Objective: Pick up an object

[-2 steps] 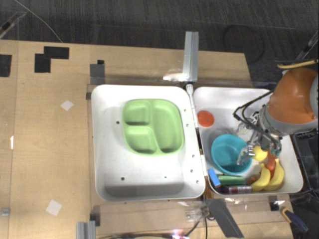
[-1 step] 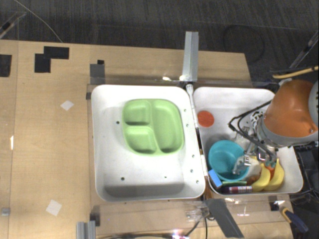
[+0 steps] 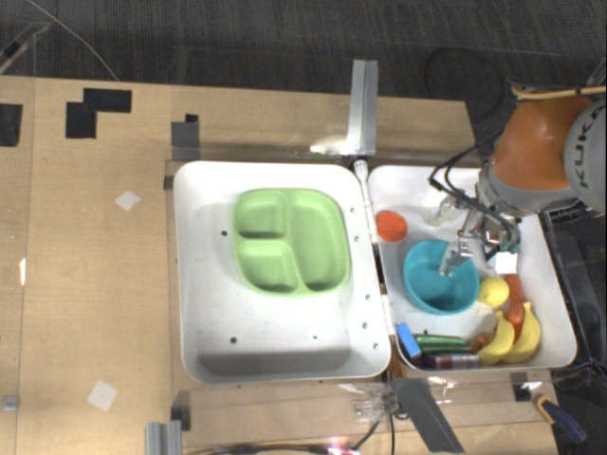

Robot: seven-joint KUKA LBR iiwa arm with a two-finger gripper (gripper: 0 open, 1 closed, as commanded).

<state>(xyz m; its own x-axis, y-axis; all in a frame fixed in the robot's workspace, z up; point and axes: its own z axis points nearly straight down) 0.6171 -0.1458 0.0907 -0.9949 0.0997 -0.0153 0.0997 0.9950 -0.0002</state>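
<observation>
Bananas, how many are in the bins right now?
2, it seems. Both lie together in the right bin, at its near right corner: one banana against the bin wall, the other banana just left of it. More could hide under the clutter.

Pale wooden bench top (image 3: pixel 95 282), matt, faint grain, with black matt patches stuck on. Two shallow white plastic bins: left bin (image 3: pixel 204 349) smooth with a soft sheen, right bin (image 3: pixel 553 282) likewise. Light green divided plastic tray (image 3: pixel 289 240), smooth, gently glossy. Round blue plastic bowl (image 3: pixel 438 287), shiny inside. Small orange ball-like object (image 3: pixel 391 225), smooth, material unclear. Yellow banana-shaped toys (image 3: pixel 517 339), glossy, plastic-looking. Brushed grey metal post (image 3: pixel 363 102) behind the bins, dull reflective. Glossy orange band (image 3: pixel 536 145) on the arm, smooth; metal gripper (image 3: pixel 455 259) beneath it, glinting. Dark ribbed floor (image 3: pixel 237 27), rough, carpet-like.
</observation>
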